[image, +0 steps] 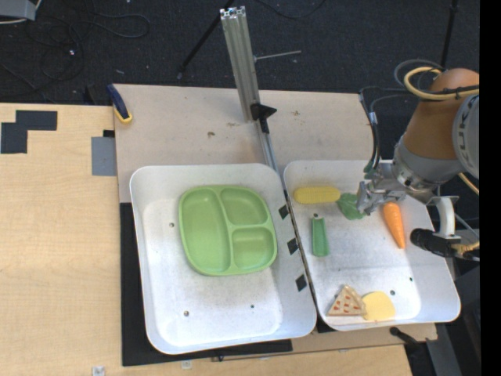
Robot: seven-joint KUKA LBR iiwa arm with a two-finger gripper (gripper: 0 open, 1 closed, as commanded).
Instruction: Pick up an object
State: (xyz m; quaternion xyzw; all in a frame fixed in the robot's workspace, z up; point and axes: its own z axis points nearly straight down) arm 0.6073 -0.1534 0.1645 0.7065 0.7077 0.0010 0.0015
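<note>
My gripper is low over the far part of the right bin. A small dark green piece lies right against its left side, partly covered by it; I cannot tell whether it is gripped. An orange carrot lies just right of the gripper, pointing toward the front. A yellow oblong piece rests to the left near the bin's far rim. A green stick lies below it.
A pizza slice and a yellow wedge sit at the right bin's front. The left bin holds a green divided plate. A metal post rises behind the bins.
</note>
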